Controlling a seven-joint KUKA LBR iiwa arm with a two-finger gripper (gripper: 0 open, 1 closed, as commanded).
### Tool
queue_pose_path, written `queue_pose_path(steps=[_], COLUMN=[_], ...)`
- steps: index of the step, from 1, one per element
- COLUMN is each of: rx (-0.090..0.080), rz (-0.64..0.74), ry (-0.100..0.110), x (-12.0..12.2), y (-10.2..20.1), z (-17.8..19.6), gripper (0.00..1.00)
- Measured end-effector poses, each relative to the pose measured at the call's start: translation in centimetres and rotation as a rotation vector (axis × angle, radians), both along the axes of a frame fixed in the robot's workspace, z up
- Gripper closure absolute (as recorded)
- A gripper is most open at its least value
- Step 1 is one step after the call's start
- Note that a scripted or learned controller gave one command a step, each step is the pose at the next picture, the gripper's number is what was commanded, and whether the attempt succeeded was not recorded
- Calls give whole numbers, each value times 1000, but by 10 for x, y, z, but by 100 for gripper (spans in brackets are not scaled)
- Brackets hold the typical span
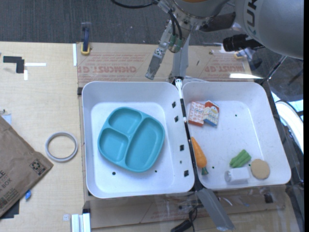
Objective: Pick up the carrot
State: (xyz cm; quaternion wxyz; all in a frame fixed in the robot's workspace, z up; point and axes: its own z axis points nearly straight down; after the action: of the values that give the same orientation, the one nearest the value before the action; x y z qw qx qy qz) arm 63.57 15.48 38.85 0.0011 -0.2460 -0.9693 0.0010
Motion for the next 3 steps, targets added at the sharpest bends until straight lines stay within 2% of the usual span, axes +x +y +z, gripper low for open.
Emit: queue_pose_path(steps=[1, 2, 3], rx=[-1, 1, 1], rz=[-4, 316, 126], ry=[1, -1, -3], x=[2, -12, -32], y=[-2, 66, 74], z=[7, -40, 2], gripper=[100, 100, 100])
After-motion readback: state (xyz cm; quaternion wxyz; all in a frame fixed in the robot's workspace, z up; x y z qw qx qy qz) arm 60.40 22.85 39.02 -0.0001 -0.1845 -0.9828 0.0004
